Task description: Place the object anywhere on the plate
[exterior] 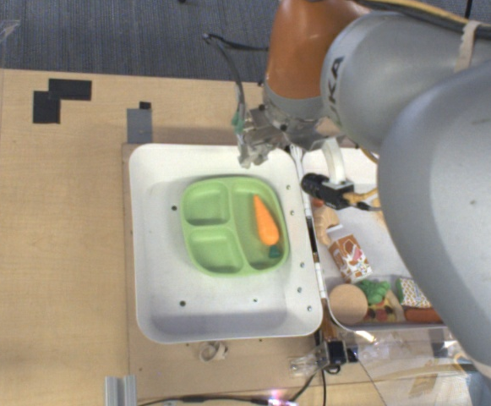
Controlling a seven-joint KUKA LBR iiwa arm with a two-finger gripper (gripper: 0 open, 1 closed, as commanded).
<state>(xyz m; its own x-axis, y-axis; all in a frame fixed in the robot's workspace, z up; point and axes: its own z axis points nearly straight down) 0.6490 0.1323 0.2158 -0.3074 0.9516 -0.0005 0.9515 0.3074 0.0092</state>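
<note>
The end effector (253, 149) hung over the far rim of the left bin (156, 227), just beyond the green plate (207, 227); I could not tell from this angle how it was set, and nothing showed in its grasp. Above it rose the orange band (304, 36) and the grey arm (431, 100), reaching in from the right. The plate sat in the middle of the left bin, divided into compartments. The carrot (265, 219) lay in the long right-hand compartment, running lengthwise, its green top toward the near edge. It was well apart from the end effector. The right bin (359, 163), touching the left one, held a small carton (351, 256), a round tan ball (348, 303) and other small toys, partly hidden by the arm. Both bins rested on the wooden bench (51, 252).
</note>
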